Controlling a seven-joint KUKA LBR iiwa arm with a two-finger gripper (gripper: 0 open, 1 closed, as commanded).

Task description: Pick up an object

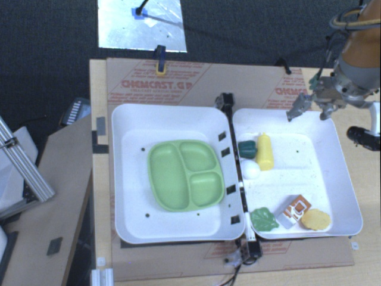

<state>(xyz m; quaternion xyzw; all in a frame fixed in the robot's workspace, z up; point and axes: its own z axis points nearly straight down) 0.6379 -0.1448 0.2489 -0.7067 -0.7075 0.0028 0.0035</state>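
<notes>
My gripper (311, 108) hangs open above the far edge of the right bin (333, 159), its two fingers spread and nothing between them. Below it in that bin lie a yellow bottle (264, 151), a dark green piece (246, 149) and a white egg-like ball (250, 170) along the left wall. Near the front sit a green leafy toy (263, 219), a small orange-and-white carton (294, 211) and a yellow round toy (315, 220). All of them are well apart from the gripper.
The left bin (128, 130) holds a green divided plate (184, 175). Black clips (226, 103) run along the seam between the bins. A silver sheet (141, 16) lies beyond the bench, and a metal rail (21, 159) stands at the left.
</notes>
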